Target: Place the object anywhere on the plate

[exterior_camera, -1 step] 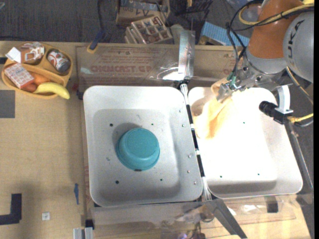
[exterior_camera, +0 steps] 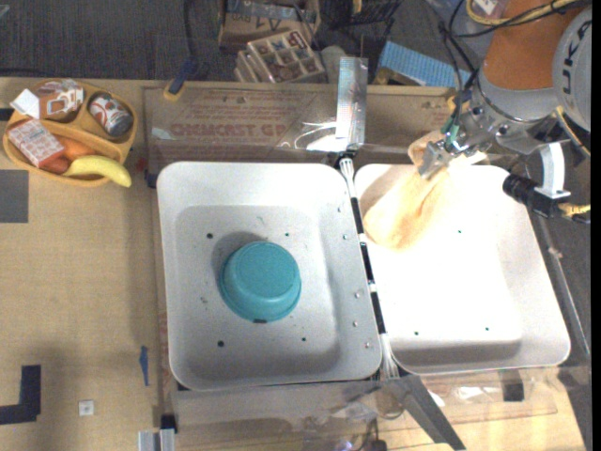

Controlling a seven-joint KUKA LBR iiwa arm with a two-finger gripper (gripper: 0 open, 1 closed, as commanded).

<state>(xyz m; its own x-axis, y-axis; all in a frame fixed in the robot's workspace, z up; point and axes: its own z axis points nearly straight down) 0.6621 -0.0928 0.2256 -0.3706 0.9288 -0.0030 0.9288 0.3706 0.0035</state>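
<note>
— Where's the load?

— Your two-finger gripper (exterior_camera: 439, 155) hangs over the far left corner of the right-hand white bin (exterior_camera: 488, 346), its fingers pinched on the top edge of a floppy, pale tan cloth-like object (exterior_camera: 406, 209). The object droops down and left, blurred, its lower end near that bin's left rim.

— And the target?

— The round teal plate (exterior_camera: 262, 280) sits in the middle of the left-hand white bin (exterior_camera: 188, 205), well apart from the object.

— What should you watch?

— The pinch looks thin. A quick swing across the rims between the bins could snag the trailing end and pull it free, or drop it short of the plate.
</note>
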